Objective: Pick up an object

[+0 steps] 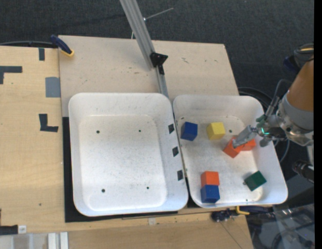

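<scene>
Hovering at the orange block (pixel 237 147) in the right bin (pixel 275 191); jaws' state unclear to us; next: confirm grip, lift.

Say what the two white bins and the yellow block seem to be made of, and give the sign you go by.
Bins: probably moulded plastic, matt white; rounded corners, a raised rim, and dark speckles and scuffs on the floor suggest it.
Yellow block: solid colour, flat faces, dull finish; painted wood or plastic, the view cannot settle which.
</scene>
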Tool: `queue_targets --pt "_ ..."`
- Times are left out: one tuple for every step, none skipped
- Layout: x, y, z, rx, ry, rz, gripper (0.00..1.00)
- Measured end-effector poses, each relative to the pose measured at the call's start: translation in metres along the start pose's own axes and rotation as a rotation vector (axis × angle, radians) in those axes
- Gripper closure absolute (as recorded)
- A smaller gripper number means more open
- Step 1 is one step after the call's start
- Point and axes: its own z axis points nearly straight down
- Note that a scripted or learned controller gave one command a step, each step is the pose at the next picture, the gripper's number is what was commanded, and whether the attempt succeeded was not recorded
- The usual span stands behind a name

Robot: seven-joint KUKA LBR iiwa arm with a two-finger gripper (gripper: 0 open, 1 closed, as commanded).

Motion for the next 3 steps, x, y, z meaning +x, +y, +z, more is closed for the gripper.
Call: queue_targets --pt "-0.006 0.002 0.062 0.006 0.001 0.001 0.00" --pt "-0.003 -0.001 0.127 0.007 0.002 0.001 0.00" --pt "-0.002 -0.002 0.140 0.003 0.000 0.001 0.00"
